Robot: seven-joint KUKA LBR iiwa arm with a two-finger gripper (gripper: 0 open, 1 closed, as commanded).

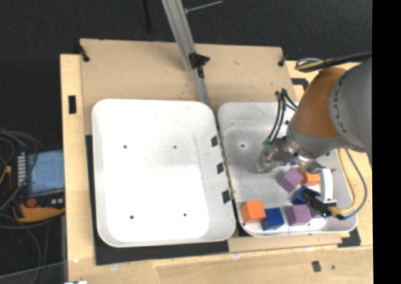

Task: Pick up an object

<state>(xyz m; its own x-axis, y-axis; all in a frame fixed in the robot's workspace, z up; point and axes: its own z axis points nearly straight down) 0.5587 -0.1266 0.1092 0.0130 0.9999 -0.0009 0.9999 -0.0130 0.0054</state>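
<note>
Several small blocks lie in the right bin [247, 126]: an orange block [253, 211], a blue block [272, 219], a purple block [299, 214] along the front wall, and another purple block [291, 180] further back. A second orange piece [312, 179] and a dark blue piece [302, 195] sit beside it. My gripper [270, 160] hangs low over the bin's middle, just left of the rear purple block. The wrist covers its fingertips.
The left bin [153, 170] lies beside the right one. A slanted metal pole [178, 22] rises from the back of the bench. Cables and a blue device [44, 173] lie off the bench at the left.
</note>
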